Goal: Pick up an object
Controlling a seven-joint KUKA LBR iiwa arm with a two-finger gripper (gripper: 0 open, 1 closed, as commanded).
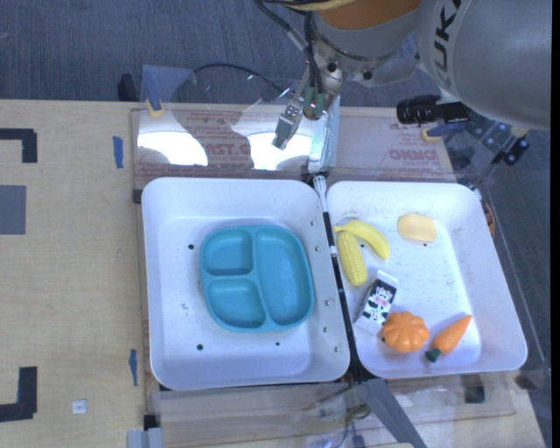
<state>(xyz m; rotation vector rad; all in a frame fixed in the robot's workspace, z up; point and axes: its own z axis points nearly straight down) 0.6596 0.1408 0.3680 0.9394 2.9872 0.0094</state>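
- Your arm [490,52] enters from the upper right, grey, with the orange band [363,10] at the top edge.
- Your gripper [304,131] hangs high, fingers spread apart, pointing down and slightly left.
- Nothing sits between the fingers.

**Readable text: few bits only**

Arm [490,52]: part of a white brand name shows on the grey casing at top right, approx. "UK", rest cut off by the frame edge.

Clear panel [262,144] behind the bins: reddish printed letters, mirrored and washed out by glare; left bit looks like "RST.C", right bit looks reversed, not legible.

Small card [378,304] in the right bin [499,289]: black-and-white print w/ a pink edge, too small to read.
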